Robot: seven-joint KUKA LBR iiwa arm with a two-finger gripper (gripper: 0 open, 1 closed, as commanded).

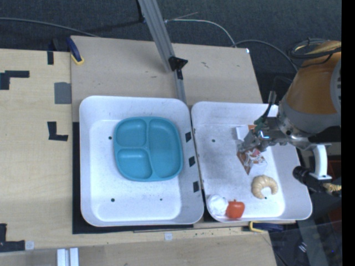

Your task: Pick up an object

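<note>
**Gripper low over a small packet in the right bin**

I am watching from above the bench. Two white bins sit side by side. The left bin (pixel 94 204) holds a teal divided plate (pixel 148 148). In the right bin (pixel 222 121), the gripper (pixel 250 143) is down over a small crumpled packet (pixel 252 158), red and white, near the bin's middle. I cannot tell how far the fingers are spread, or whether they have anything between them — the arm's own bulk and the blur hide that.

Nearby lie a croissant (pixel 264 185), just below the packet, then a red tomato (pixel 236 209) and a white lump (pixel 217 204) at the bin's lower edge.

I judge the packet to be light, thin and yielding, likely slick — best pinched across its raised crumple. The croissant looks like the easier hold: rounded, taken across its middle.
</note>
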